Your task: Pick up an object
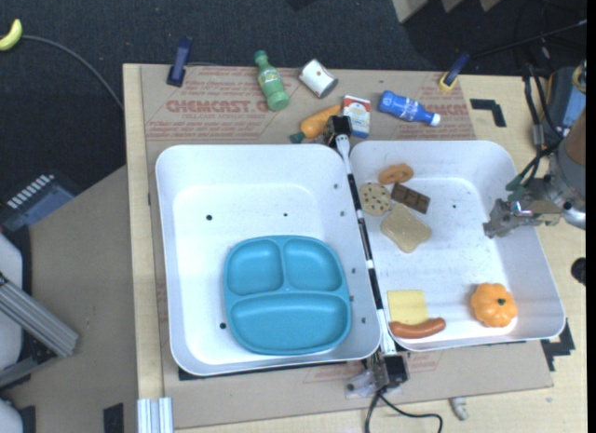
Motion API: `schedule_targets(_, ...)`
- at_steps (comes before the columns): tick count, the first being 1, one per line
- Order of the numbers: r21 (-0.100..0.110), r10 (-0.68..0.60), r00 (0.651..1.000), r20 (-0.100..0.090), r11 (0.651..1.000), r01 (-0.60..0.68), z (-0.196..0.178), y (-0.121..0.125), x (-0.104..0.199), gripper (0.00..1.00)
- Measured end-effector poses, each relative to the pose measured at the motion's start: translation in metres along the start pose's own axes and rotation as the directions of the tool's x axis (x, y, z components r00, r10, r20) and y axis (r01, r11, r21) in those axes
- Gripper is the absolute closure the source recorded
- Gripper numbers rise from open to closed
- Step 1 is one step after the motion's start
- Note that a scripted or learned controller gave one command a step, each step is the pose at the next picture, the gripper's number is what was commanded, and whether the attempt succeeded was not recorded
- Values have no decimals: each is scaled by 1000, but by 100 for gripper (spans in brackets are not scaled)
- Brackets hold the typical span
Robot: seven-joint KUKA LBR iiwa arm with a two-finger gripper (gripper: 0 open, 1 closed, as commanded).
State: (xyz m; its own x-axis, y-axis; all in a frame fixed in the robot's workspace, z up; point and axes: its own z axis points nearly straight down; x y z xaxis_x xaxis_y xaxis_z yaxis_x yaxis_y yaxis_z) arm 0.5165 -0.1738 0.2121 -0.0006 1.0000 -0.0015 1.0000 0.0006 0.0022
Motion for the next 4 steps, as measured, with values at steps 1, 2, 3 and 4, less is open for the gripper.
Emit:
schedule_targets(1,1,0,1000,-1,1000,0,0,0,0,0)
schedule_targets(2,2,1,1000,-1,1000,-1,128,-33,-31,0)
schedule_targets(3,4,-1,1000,-4,1000,1,128,-35,61,0)
schedule_targets(4,1,0,1000,-2,1000,0,127,56,75,0)
